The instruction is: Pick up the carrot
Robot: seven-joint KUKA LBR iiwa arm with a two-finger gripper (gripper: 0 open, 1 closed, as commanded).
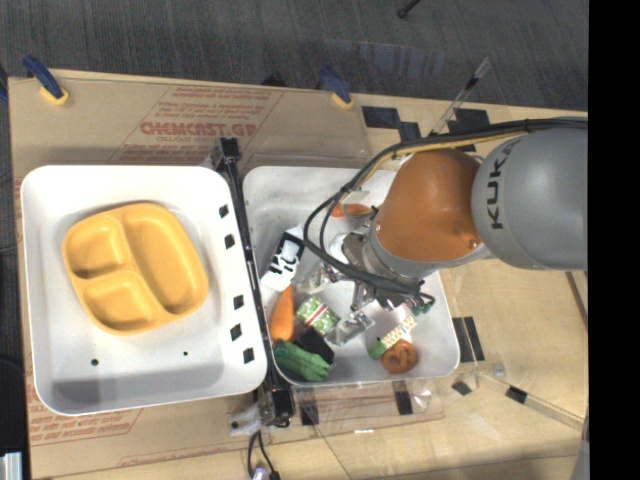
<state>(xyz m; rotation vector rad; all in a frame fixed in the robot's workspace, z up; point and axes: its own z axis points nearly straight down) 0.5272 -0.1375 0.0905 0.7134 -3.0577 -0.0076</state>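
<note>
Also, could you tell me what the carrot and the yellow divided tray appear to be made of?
The carrot looks like moulded plastic, a toy: uniform orange, smooth, faintly glossy, with a solid green top. The yellow tray also looks like plastic, semi-matte, with rounded moulded compartments and soft highlights. Neither can be confirmed from this view alone.

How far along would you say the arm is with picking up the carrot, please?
Done: the arm has reached over the right bin, its pincer low among the clutter. In hand: nothing shows as gripped; the carrot lies in that bin by its left wall, left of the pincer, above a green toy. Left: shift onto the carrot, grip it and lift it. The yellow tray sits in the left bin.
</note>
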